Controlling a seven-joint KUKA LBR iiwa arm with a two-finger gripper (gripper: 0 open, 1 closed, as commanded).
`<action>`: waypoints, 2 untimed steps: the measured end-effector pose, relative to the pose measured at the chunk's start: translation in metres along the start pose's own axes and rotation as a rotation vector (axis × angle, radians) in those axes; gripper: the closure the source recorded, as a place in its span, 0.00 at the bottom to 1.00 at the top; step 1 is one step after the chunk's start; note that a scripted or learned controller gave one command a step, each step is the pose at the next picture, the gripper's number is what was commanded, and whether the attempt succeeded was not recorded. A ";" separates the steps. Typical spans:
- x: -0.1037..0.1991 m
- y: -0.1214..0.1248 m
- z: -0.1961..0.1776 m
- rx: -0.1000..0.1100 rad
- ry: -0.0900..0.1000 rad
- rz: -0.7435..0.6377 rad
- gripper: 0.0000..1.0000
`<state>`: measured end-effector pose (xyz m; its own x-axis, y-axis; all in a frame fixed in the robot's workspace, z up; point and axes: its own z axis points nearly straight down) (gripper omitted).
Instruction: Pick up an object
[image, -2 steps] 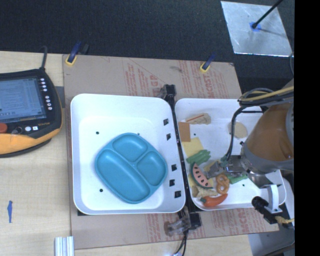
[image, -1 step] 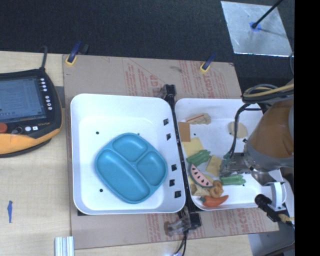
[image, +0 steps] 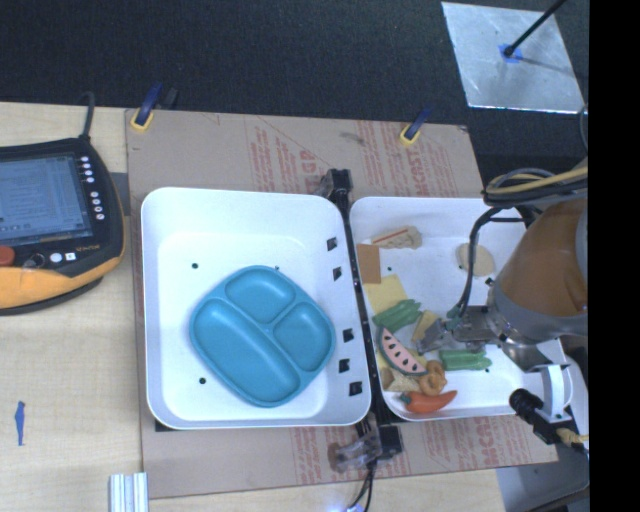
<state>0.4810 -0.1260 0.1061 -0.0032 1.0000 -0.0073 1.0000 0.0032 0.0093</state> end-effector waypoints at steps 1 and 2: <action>-0.022 0.031 0.012 0.010 0.008 -0.001 0.00; -0.040 -0.008 0.015 0.016 0.009 0.002 0.00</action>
